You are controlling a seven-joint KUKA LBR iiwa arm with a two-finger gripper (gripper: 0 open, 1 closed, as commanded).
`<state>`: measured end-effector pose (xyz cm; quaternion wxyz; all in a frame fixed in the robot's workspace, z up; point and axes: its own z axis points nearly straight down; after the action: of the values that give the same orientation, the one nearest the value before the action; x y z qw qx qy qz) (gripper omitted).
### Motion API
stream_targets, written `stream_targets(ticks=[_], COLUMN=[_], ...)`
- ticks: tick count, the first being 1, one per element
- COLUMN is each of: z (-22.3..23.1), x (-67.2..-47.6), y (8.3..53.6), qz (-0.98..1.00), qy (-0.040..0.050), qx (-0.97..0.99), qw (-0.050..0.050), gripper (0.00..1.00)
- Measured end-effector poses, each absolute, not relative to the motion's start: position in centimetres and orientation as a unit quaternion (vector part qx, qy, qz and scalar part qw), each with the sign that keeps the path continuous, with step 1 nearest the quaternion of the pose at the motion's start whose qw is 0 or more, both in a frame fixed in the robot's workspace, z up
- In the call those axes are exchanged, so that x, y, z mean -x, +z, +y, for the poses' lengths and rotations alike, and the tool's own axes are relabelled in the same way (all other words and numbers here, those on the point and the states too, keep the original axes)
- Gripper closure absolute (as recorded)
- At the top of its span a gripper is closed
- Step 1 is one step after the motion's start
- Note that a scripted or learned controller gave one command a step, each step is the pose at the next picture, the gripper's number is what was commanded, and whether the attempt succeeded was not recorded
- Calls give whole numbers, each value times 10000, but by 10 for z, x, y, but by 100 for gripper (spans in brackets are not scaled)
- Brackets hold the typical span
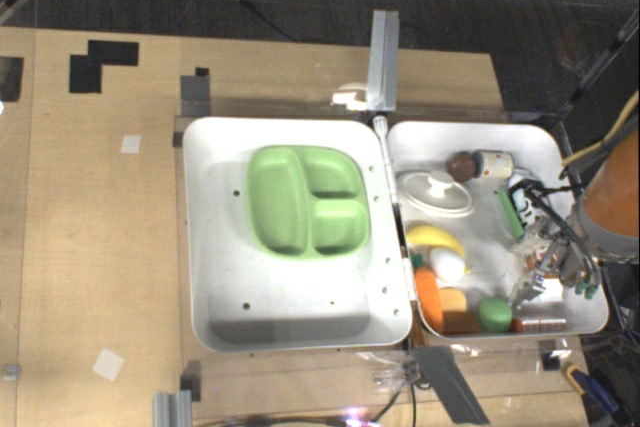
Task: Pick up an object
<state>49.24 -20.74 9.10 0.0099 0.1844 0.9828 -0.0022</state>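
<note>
I had the hand [548,267] low in the right bin [560,150], beside the green ball [494,313] near the front wall; clutter hid whether it was wide or narrow, I couldn't tell.

Wooden bench [90,245] bears left bin [215,315], right bin [540,137].

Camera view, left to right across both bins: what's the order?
Green divided plastic tray in the left white bin → yellow banana in the right white bin → round green ball → gripper at the right side.
</note>
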Motion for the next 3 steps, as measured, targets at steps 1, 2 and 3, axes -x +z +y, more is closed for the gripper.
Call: stream_targets(ticks=[1, 2, 3], z=[-208, -203, -206], x=[-492, -492, -492], y=[91, 91, 91], qz=[9856, 9843, 9863], qy=[-25, -24, -14], qx=[-1688, -1765, -1644], qw=[98, 101, 98], gripper=[0, 0, 0])
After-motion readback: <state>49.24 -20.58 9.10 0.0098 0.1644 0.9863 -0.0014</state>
